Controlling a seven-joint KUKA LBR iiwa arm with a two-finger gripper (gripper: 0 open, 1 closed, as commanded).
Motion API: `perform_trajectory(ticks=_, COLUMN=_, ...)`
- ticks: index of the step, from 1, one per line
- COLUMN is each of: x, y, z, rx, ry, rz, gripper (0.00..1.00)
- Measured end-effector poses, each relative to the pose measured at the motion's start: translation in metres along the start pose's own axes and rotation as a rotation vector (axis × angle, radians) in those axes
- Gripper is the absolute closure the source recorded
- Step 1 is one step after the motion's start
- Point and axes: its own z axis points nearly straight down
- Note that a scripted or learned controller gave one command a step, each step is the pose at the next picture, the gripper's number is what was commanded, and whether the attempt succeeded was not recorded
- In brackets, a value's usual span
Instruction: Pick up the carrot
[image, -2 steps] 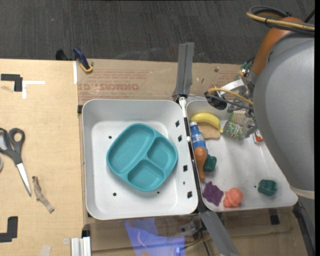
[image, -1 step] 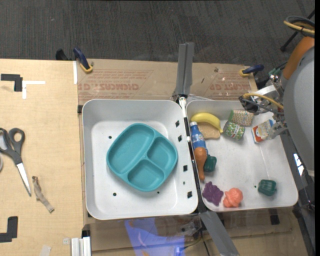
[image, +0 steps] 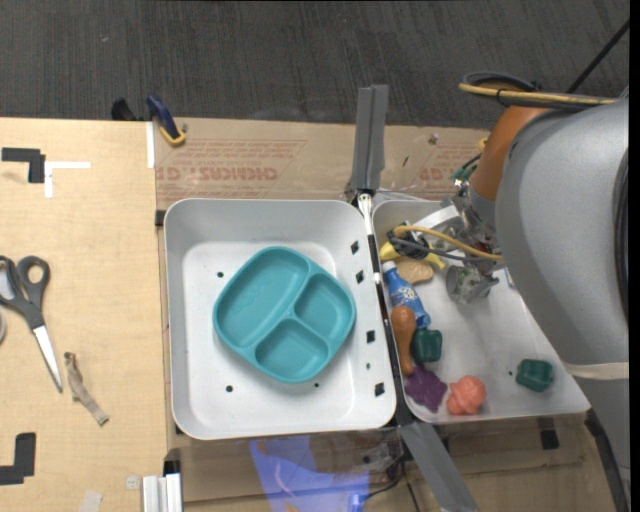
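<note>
Left bin (image: 180, 330): teal divided plate (image: 286, 314) sits centred, bare white floor all round it. Carrot (image: 403, 333) lies in the right bin (image: 560, 395), along its left wall, betw. blue tube (image: 405, 291) and purple toy (image: 427, 386). Your arm (image: 570, 230) leans over the bin's upper right; gripper (image: 468, 280) hangs above the bin floor, apart from the carrot. Grip state: can't tell.

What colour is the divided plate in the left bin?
Teal, plain with no pattern; the divided plate shows clearly in the camera view.
</note>
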Motion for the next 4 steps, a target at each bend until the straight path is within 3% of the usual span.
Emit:
perform_trajectory(ticks=1, x=-0.025, y=0.067, z=-0.044, rx=-0.002, ry=0.002, rz=0.045, gripper=0.0)
perform_trajectory(ticks=2, x=-0.025, y=0.066, z=-0.053, rx=-0.001, ry=-0.002, rz=0.039, gripper=1.0)
perform_trajectory(ticks=3, x=-0.031, y=0.126, z=-0.141, rx=-0.002, ry=0.002, rz=-0.023, gripper=1.0)
perform_trajectory(ticks=4, x=-0.016, y=0.128, z=-0.057, rx=-0.001, ry=0.001, rz=-0.241, gripper=1.0)
